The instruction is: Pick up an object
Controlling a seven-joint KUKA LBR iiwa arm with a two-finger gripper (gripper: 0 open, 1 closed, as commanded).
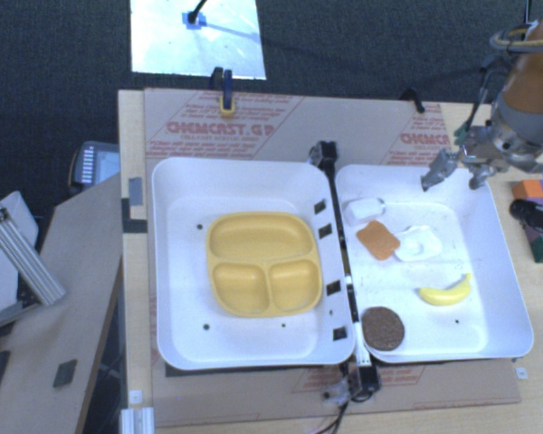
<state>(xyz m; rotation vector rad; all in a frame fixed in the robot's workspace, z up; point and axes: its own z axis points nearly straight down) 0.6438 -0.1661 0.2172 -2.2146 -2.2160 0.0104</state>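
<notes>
Hovering above the far right corner of the right bin [498,242], the end effector [456,172] hangs clear of everything. Fingers spread apart, nothing between them.

Right bin contents:
- banana [446,291], yellow, small, curved; lies flat toward the near right, well apart from the end effector.
- orange flat piece [377,239], looks like toast or a cracker; near the bin's left side, just beside a white piece [417,243].
- another white item [363,209] at the far left corner, close to the bin wall.
- brown round disc [383,326], cookie-like, near the near left corner.

Left bin [176,242] holds a yellow divided tray [258,262], three compartments, nothing seen in them.

Handling judgement: all look like toy food, so probably light and stiff, with smooth plastic skin that may slip. Banana seems the best candidate: it stands proud of the floor, has open space around it, and offers a narrow body. Take it across the middle of the curve, fingers straddling the width; the tapered ends would likely squirt out. Flat pieces sit too low for an easy pinch. White items are poorly contrasted against the bin; shape unclear.
</notes>
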